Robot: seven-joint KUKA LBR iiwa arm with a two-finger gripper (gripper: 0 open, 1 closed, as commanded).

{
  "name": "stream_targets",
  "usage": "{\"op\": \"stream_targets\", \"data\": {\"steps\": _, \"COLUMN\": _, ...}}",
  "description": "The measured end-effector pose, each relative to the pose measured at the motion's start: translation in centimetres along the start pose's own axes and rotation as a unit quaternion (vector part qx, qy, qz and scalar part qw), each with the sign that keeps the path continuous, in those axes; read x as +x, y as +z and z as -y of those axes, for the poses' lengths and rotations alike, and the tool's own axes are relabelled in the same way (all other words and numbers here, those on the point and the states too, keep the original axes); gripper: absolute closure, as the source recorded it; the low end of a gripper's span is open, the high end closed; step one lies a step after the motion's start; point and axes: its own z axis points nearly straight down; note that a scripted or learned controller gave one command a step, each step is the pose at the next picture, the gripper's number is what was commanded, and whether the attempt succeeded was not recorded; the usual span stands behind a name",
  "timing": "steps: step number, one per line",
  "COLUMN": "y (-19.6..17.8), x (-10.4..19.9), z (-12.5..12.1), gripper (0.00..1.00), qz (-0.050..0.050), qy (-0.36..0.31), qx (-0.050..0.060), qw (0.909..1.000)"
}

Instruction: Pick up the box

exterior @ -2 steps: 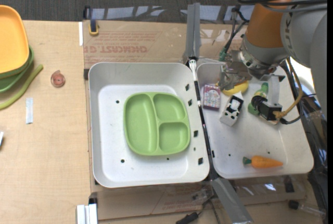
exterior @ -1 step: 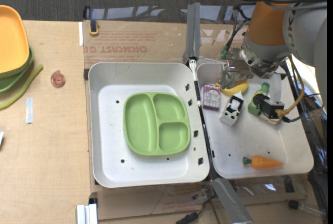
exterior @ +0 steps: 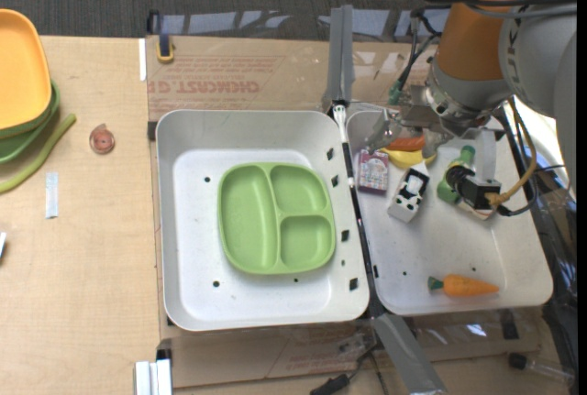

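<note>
Leftward, a green divided plate (exterior: 275,217) sat in the left bin (exterior: 174,228) — the box (exterior: 372,171) stood in the right bin's (exterior: 514,283) far-left corner. Whether the fingers (exterior: 431,123) were apart was unclear — they should descend squarely over it, avoiding the wall.

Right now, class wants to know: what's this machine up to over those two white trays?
A grey and orange robot arm reaches into the right bin, low over a clutter of small items. A small pink box lies by that bin's left wall, with a black-and-white toy beside it and a toy carrot nearer the front. The left bin holds a green divided plate.
</note>
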Motion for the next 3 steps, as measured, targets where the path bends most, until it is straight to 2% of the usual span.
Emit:
{"op": "stream_targets", "data": {"steps": 1, "y": 3.74, "x": -0.17, "z": -1.35, "gripper": 0.0, "qz": -0.002, "qy": -0.001, "qx": -0.001, "qw": 1.0}}
{"op": "stream_targets", "data": {"steps": 3, "y": 3.74, "x": -0.17, "z": -1.35, "gripper": 0.0, "qz": -0.002, "qy": -0.001, "qx": -0.001, "qw": 1.0}}
